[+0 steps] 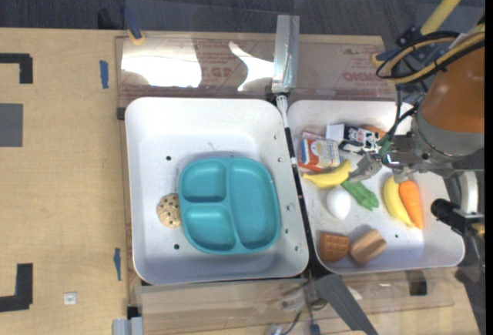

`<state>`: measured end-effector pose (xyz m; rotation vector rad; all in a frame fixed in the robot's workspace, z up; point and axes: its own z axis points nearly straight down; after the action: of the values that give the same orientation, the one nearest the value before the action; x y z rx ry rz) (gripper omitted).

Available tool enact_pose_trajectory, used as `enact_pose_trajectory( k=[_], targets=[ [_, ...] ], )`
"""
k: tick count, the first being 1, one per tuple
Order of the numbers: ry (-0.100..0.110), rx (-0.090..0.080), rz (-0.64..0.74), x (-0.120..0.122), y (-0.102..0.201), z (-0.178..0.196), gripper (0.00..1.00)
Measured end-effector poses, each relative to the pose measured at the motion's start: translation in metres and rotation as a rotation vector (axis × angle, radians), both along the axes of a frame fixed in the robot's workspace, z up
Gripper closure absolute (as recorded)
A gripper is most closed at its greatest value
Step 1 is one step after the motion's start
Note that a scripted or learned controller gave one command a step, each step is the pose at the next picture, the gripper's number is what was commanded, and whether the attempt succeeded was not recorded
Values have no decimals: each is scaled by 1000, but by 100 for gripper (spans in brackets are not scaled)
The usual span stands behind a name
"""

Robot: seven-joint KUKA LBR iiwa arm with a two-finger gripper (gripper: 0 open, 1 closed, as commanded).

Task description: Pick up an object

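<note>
Nearest the camera, at the bottom edge of the right bin (451, 252), lie a waffle piece (334, 246) and a bread roll (367, 245), side by side and just touching. Behind them: a white egg (337, 204), a green vegetable (362, 195), a banana (329, 176) lying crosswise, a second banana (394, 200) lying lengthwise with a carrot (411, 202) against its right side. At the far side of that bin, an orange-and-white carton (317, 152), with a small white box (334, 132) and a dark printed packet (360, 139) just behind.

Left bin (146, 172) holds a teal divided plate (229, 204) and a cookie (169, 210) touching the plate's left edge. Both bins rest on the bench (54, 172).

Arm enters from the right; orange band shows at the right edge of the frame. Hand (370, 165) sits over the middle of the right bin, above the gap between the crosswise banana's right end and the green vegetable. Metal fingers are small and cluttered by cables; cannot tell whether they are spread or pressed together. Nothing is visibly held between them.

Judged step: approach or descent over the right bin, no grasp yet made. No object is lifted; all lie on the bin floor. Likeliest targets, by nearness, are the crosswise banana or the green vegetable.

Next move calls for: settling on one item, straddling its narrow width, and closing. Items are crowded here, so a neighbour could be nudged or caught together with the target. Banana's curved, smooth skin may slip out of a pinch near its tip; a grasp nearer mid-body looks safer.
</note>
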<state>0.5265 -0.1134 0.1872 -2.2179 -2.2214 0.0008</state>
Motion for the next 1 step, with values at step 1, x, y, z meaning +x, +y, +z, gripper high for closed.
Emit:
enact_pose_trajectory(
  k=[1],
  targets=[
    [-11, -3, 124, 24, 0, -99, 0]
  ],
)
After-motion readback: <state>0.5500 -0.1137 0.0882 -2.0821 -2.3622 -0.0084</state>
